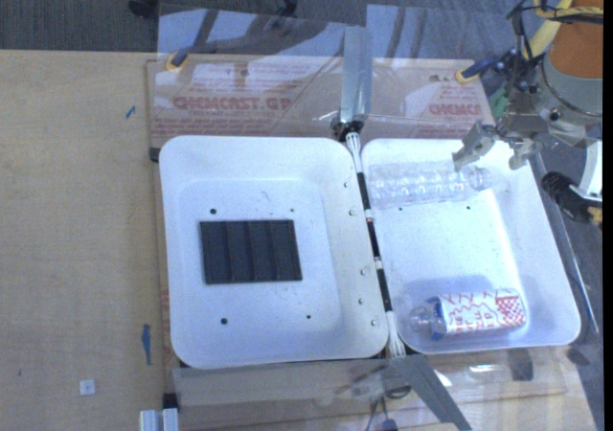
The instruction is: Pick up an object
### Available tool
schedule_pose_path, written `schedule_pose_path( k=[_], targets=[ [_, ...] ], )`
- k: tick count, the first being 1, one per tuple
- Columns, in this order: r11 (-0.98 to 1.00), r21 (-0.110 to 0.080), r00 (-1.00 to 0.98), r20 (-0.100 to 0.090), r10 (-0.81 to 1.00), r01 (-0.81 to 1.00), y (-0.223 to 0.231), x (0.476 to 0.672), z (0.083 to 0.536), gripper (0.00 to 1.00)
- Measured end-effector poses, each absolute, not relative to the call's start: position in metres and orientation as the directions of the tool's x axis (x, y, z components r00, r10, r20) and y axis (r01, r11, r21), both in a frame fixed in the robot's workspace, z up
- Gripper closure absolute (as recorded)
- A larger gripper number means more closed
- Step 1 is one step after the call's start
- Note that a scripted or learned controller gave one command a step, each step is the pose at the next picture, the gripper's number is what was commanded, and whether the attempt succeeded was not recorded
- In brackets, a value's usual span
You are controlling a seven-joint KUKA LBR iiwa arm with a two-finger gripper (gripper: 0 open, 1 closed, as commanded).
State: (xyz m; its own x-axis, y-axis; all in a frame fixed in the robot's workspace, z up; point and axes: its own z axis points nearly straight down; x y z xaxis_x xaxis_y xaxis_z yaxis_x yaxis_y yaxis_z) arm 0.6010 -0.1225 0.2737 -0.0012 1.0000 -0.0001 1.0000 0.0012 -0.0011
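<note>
- Clear plastic bottle (426,184), label-free, lying on its side along the far wall of the right bin (546,257), lengthwise left to right
- Right end of that bottle just beside the gripper (493,153), near the right bin's far right corner; touching or not, cannot tell
- Gripper hanging over the far right rim of the right bin, fingers spread apart, one pale finger (472,147) angled down toward the bottle's right end, the other further right
- Nothing seen between the fingers
- Orange band of the arm (580,41) above the wrist at the right edge, yellow cable looped beside it
- Second bottle (469,312) with a red and white patterned label, on its side against the near wall of the right bin, cap end pointing left, well apart from the gripper
- Dark ribbed rectangular slab (250,251) flat in the middle of the left bin (192,170), well apart from both bottles
- Two bins side by side, touching along their middle edges, on a tan bench (67,228)
- Clear sheet with red lettering (239,99) standing beyond the far side of the bins
</note>
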Motion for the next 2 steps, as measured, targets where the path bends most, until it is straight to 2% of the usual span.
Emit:
schedule_pose_path(
  k=[1, 2],
  targets=[
    [-0.023, -0.001, 0.023, -0.001, 1.0, 1.0, -0.175, 0.609, 0.246, 0.0],
    [-0.367, -0.004, 0.367, 0.001, 0.93, 0.93, -0.161, 0.547, 0.169, 0.0]
  ],
)
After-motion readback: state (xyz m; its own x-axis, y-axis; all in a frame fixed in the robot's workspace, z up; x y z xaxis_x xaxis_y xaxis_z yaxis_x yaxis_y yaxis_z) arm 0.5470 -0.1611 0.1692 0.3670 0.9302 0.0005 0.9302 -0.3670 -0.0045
